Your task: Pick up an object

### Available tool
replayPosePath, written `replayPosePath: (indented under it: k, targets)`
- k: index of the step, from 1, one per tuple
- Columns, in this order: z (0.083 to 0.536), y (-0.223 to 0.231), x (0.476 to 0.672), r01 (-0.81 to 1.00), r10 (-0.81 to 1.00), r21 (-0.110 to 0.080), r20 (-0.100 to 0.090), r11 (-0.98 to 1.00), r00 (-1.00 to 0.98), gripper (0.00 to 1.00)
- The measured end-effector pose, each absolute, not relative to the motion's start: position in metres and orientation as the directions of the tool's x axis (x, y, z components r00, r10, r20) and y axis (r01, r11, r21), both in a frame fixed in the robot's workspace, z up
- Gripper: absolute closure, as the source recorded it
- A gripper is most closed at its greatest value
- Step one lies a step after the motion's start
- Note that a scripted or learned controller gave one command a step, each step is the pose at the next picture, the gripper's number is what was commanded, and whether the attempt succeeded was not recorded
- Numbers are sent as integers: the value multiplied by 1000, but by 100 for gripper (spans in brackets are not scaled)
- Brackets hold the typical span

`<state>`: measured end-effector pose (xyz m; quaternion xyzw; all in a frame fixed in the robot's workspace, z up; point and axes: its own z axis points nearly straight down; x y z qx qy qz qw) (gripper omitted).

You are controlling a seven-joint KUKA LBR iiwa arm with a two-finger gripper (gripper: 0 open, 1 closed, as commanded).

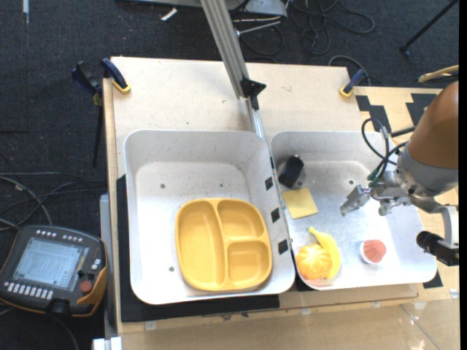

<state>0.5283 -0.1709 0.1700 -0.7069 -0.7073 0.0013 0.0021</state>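
Note:
The right bin holds a yellow square sponge-like pad, a small black object near its back left, a yellow banana with an orange fruit at the front left, and a small red-topped white cup at the front right. My gripper hangs over the right part of this bin, to the right of the yellow pad and behind the red cup. Nothing shows between its fingers.
The left bin holds a yellow divided tray. A metal pole slants over the bench from the back. Clamps sit at the bench's back corners. A teach pendant lies on the floor at left.

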Motion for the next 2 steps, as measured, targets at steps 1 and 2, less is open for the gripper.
replayPosePath:
  k: [1,2]
  targets:
    - [124,-168,535,1000,1000,-4,1,1,-1,0]
    - [95,-168,535,1000,1000,1,-1,0,0,0]
